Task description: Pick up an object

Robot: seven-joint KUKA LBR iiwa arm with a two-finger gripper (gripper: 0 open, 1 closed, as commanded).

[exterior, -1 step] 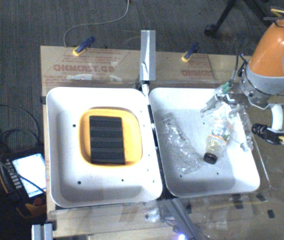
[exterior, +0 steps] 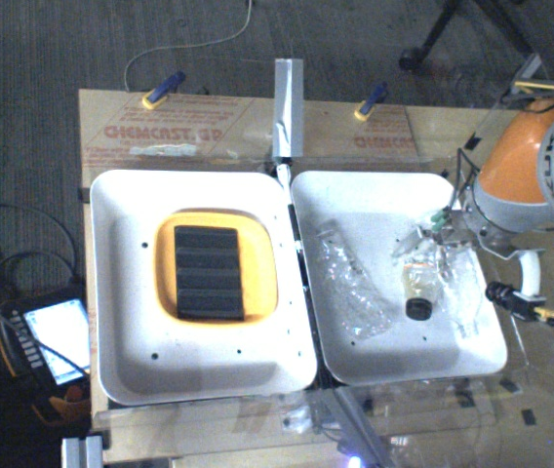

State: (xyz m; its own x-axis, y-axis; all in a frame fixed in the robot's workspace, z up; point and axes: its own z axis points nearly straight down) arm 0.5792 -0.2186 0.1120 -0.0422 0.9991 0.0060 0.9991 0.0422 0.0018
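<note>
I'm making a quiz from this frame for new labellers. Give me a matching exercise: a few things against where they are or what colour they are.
Things:
1. black ridged block
2. clear plastic bottle
3. crumpled clear wrap
4. blue-and-yellow clamp

Descriptions:
A. right bin, left half
B. on a yellow tray in the left bin
C. bench's far edge
D. right bin, black cap, by the arm

Pairs: 1-B, 2-D, 3-A, 4-C

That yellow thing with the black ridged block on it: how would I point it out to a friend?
Start at the left white bin. The yellow tray lies flat in its middle, with a black ridged block on top. The crumpled clear plastic lies in the right bin.
</note>
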